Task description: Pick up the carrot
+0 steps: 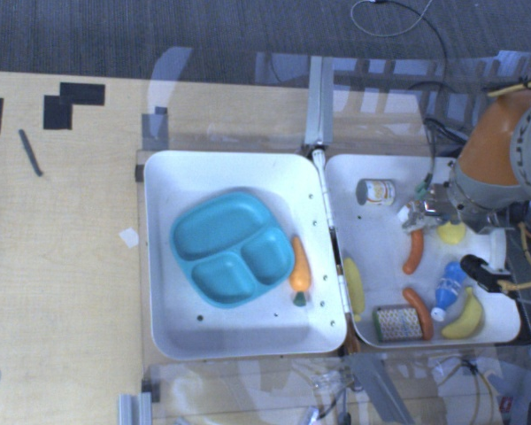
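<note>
We note the carrot (299, 266) in the left bin (159, 264), just beside the blue divided plate (232, 248). The gripper (419, 216) hangs over the right bin (372, 237) above a sausage (413, 252); we cannot tell its state

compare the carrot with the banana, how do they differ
The carrot is orange with a dark green stem end and lies in the left bin, beside the blue divided plate. The banana is yellow and lies in the right bin, near its front right corner among other items. The carrot is nearly straight; the banana curves strongly. Both are long, narrow food items lying flat.
</note>
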Available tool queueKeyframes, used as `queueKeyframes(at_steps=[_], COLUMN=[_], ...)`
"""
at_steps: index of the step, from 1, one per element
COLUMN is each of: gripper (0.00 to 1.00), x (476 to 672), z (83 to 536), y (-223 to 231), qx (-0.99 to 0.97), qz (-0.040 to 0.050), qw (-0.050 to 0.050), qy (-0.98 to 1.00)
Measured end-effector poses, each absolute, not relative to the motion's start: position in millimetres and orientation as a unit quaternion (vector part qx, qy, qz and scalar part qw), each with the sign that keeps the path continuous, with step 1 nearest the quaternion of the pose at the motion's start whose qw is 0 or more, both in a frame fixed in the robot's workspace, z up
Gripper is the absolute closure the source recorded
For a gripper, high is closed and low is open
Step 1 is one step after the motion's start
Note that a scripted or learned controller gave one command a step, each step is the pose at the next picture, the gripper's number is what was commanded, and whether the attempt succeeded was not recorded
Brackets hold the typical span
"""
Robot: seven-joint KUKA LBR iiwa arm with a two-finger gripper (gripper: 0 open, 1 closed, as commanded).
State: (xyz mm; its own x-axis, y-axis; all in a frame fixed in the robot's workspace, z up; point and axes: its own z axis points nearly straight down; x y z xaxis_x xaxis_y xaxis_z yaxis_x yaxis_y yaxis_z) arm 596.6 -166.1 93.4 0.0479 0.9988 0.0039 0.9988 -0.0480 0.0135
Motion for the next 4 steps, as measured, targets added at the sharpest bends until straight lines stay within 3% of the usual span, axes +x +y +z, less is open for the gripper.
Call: queueKeyframes(at_steps=[1,2,3,4], gripper=[1.0,1.0,1.0,1.0], x=[557.2,499.8,493.3,490.8], z=[89,90,90,90], y=[-91,-90,-89,-104], qx=[0.811,0.882,0.972,0.885], qz=[0.0053,0.0078,0.0094,0.0055], qw=[0.003,0.005,0.003,0.001], qy=[0.585,0.471,0.234,0.465])
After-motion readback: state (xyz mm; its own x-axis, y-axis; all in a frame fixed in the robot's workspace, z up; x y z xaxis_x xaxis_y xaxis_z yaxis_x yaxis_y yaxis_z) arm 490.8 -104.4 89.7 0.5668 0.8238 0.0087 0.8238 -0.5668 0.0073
